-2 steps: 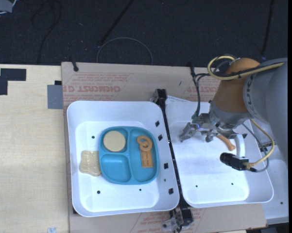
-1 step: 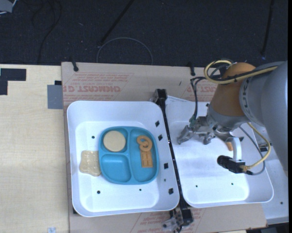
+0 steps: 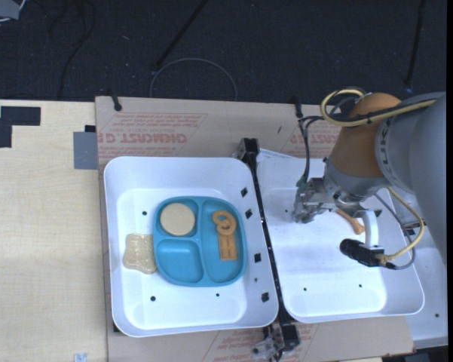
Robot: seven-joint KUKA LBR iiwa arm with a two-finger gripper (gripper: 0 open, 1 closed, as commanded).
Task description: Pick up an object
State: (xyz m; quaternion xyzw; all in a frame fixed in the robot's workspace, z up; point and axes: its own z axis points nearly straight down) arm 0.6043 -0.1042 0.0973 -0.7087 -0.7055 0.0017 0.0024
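My gripper [image 3: 307,210] reaches down into the right bin [image 3: 332,300], near its upper left part. Just right of it, a small orange object [image 3: 355,222] lies on the bin floor, partly hidden by the wrist. In the left bin [image 3: 128,292] sits a blue divided tray [image 3: 182,266]. The tray holds a round tan disc [image 3: 177,219] in one compartment and an orange key-shaped piece [image 3: 225,234] in another. A pale beige block [image 3: 139,253] lies against the tray's left edge.
A black cable end [image 3: 362,252] with a yellow wire hangs over the right bin's middle right. A black divider clamp [image 3: 258,225] runs between the bins. Bare white floor fills the lower half of the right bin.
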